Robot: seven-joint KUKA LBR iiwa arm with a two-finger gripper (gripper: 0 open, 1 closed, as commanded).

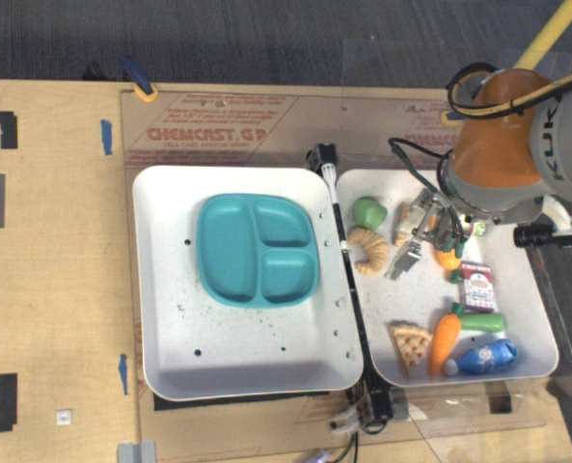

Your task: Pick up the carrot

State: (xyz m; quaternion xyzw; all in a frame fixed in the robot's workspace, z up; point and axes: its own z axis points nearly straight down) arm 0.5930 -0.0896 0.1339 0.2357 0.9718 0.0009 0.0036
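Carrot (445,342) is seen in the right bin (541,302), low in the front part, lying tilted with its green top up toward a small pink-and-white carton (477,288). It is flanked closely: a pizza slice toy (411,344) just to its left, a blue bottle (486,358) just to its right and touching or nearly so, a green piece (485,322) at its top end.

Pincer (422,231) is positioned higher in the same bin, well apart from the carrot, near a croissant (369,248) and a green ball (368,211). The fingers appear to be spread apart with nothing between them, though cables and glare clutter that spot. A small orange bit (447,258) is noted just beside the pincer; it is not taken to be the target.

Left bin (160,287) carries a teal divided plate (258,249); not relevant.

Handling, as judged: the carrot looks like a light toy, probably hard plastic, smooth and tapered, so slip toward the thin tip is likely. A grasp across the thick orange body, just below the green top, is advised, with the fingers set crosswise to its long axis. Clearance is tight on both sides, so neighbours could be nudged or caught on descent.

Nothing is grasped yet; the approach to the carrot remains to be made.
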